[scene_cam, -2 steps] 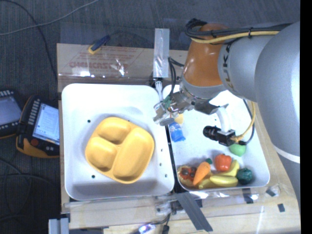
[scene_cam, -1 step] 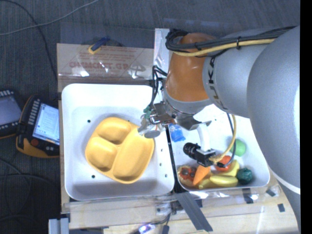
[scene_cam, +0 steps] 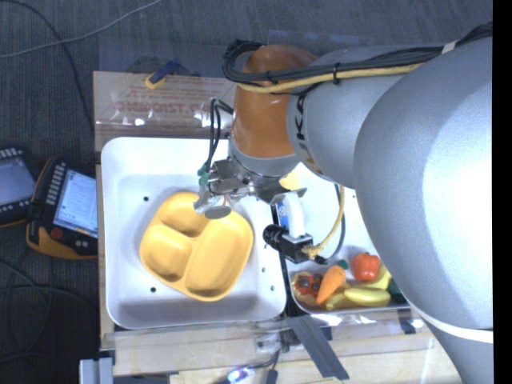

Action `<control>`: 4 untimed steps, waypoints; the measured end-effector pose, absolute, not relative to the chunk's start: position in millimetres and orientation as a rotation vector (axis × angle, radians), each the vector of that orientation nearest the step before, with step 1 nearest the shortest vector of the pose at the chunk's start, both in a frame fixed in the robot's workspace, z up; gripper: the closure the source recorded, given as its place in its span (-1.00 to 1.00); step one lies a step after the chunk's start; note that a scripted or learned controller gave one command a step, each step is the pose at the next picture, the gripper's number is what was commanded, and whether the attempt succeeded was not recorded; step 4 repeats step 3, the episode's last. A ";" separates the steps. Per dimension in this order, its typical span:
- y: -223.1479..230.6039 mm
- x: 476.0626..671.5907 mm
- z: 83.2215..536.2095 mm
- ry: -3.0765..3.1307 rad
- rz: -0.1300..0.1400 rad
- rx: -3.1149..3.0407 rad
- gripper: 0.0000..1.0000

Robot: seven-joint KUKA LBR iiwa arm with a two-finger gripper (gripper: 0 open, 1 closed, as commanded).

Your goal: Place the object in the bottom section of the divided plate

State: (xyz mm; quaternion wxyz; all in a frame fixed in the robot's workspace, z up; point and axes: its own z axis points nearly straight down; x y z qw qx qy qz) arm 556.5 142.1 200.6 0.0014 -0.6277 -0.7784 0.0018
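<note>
My gripper (scene_cam: 214, 206) over yellow plastic divided plate (scene_cam: 198, 250); can't tell grasp state. Toy veg (scene_cam: 346, 282) looks light, slick, rigid; pinch mid-body.

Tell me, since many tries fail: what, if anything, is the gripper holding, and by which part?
It cannot be told. The gripper hangs over the upper edge of the yellow divided plate, and the arm hides whatever might be between its tips.

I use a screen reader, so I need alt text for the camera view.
A grey arm with an orange band reaches from the right, its gripper over the upper edge of a yellow divided plate in the left white bin. The right bin holds toy produce, including a carrot, tomato and banana.
</note>
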 end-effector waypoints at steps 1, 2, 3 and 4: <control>144.2 492.7 243.7 -2.411 0.007 -2.010 1.00; 144.3 492.7 243.7 -2.411 0.007 -2.010 -1.00; 145.1 492.5 251.5 -2.411 0.011 -2.005 1.00; 145.1 492.5 251.5 -2.411 0.011 -2.005 1.00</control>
